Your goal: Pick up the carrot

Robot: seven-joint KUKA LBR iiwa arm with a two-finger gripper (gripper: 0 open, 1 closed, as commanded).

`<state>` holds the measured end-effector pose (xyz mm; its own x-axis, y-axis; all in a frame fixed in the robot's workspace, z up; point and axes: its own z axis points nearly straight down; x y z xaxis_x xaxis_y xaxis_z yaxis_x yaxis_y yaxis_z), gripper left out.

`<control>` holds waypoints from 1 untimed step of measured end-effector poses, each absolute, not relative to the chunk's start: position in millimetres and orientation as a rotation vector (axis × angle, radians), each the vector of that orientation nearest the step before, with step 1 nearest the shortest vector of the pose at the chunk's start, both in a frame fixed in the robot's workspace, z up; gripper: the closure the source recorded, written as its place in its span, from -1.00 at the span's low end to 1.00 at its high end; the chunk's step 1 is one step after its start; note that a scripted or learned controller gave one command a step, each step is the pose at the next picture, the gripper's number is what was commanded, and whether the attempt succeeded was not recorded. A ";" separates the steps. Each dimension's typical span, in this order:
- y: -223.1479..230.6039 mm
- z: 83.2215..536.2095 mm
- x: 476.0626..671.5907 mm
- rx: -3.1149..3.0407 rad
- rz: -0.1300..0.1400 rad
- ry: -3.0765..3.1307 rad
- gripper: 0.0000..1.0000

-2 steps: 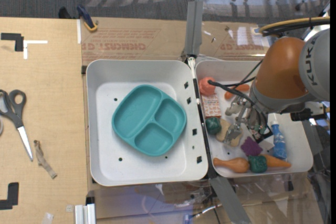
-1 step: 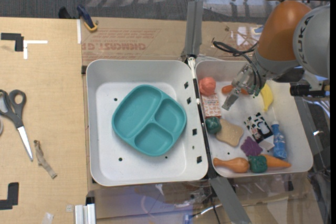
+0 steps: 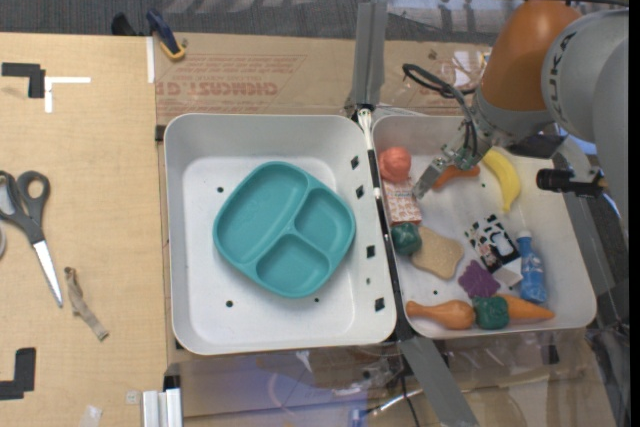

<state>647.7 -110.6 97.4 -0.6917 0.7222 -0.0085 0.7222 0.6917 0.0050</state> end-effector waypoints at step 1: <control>-169.8 93.4 609.0 1.519 0.000 2.746 -1.00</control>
<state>609.0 -169.8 93.4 -0.5313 0.8472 -0.0026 0.8472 0.5313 0.0012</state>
